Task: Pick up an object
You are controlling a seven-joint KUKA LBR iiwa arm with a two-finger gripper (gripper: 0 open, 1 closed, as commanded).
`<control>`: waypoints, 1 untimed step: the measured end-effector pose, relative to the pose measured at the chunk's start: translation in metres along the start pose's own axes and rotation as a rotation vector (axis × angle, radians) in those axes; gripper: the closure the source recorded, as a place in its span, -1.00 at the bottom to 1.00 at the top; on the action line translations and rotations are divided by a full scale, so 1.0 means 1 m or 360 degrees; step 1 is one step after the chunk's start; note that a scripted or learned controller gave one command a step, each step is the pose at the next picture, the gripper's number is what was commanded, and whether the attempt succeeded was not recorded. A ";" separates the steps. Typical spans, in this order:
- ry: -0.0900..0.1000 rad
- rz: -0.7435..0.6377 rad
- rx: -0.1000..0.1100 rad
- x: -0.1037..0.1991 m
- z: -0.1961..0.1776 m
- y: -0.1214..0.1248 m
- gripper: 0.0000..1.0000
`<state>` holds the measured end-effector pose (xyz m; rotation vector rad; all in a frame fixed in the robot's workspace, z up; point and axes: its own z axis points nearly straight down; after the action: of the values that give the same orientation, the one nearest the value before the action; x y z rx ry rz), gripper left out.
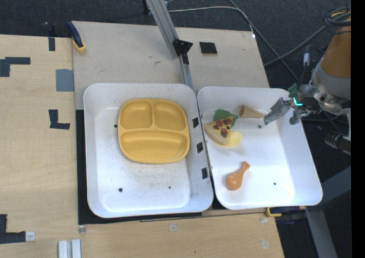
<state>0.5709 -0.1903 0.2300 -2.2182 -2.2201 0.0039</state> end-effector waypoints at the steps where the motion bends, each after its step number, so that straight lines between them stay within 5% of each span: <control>1: -0.0001 -0.0001 -0.0004 0.000 -0.001 0.001 -1.00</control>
<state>0.5716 -0.1903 0.2312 -2.2193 -2.2223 0.0017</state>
